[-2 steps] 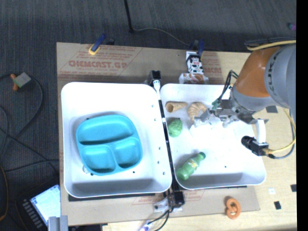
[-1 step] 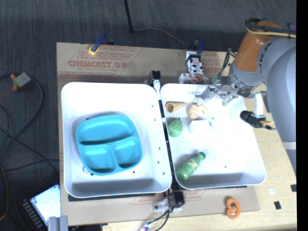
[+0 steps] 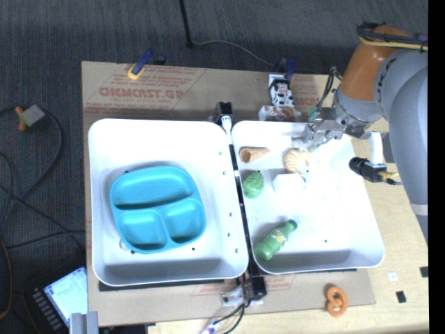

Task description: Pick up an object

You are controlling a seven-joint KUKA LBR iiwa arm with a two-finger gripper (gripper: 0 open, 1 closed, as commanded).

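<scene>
White shallow right bin [image 3: 361,249] holds a cream scallop-shaped toy [image 3: 295,160] near its twelve o'clock edge; the hand [image 3: 314,136] hovers just beside it at two o'clock, grip state impossible to tell; nothing looks lifted, so picking remains undone.

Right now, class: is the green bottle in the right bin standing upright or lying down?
Lying down. The green bottle rests on its side on the right bin's floor, cap toward the upper right.

"CHEMCAST GP" on the brown board [image 3: 142,92]
</scene>
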